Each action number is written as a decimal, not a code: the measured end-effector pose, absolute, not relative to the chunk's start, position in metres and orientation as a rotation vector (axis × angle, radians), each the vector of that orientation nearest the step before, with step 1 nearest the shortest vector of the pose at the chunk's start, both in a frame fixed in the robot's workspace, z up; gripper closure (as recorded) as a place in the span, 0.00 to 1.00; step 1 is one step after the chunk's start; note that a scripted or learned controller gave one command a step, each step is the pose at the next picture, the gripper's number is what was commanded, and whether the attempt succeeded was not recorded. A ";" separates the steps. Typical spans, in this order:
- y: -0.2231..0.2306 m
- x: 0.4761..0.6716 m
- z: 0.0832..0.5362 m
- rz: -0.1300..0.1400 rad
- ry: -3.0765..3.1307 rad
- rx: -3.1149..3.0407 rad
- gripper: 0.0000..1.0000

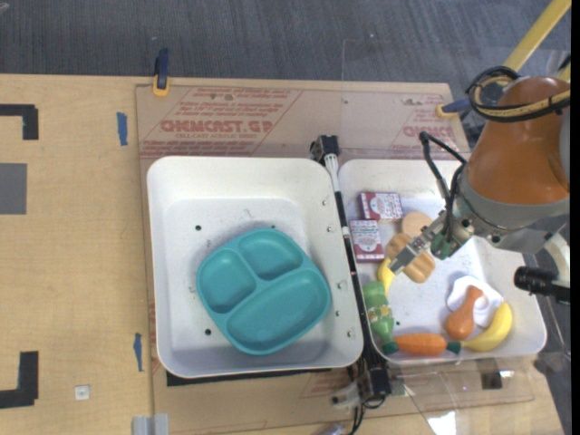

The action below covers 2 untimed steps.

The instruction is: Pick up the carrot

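1. Your end effector (410,258) hangs over the middle of the right bin (528,337), reaching in from the arm (521,152) at the right; whether it is open or closed cannot be told from this angle, and nothing is visibly caught in it.
2. The carrot (420,343) lies flat along the bin's near wall, below the end effector and a little to its right, well apart from it.
3. Just left of the carrot, and below-left of the end effector, you have a green vegetable piece (376,308) against the bin's left wall.
4. Right of the carrot, a banana (495,329) curves beside an orange drumstick-shaped toy (464,316) and a white piece (468,291).
5. Above-left of the end effector sit two small red-and-white cartons (379,207) and, just beside it, a tan round item (415,224).
6. Far left of the end effector, the other bin (172,243) holds a teal divided plate (263,290).
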<state>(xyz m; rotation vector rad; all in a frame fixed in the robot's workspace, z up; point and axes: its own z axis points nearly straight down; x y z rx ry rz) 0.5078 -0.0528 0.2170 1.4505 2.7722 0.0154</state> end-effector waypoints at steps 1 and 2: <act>0.040 0.500 0.183 -0.001 2.638 1.720 1.00; 0.084 0.486 0.184 -0.001 2.725 1.572 1.00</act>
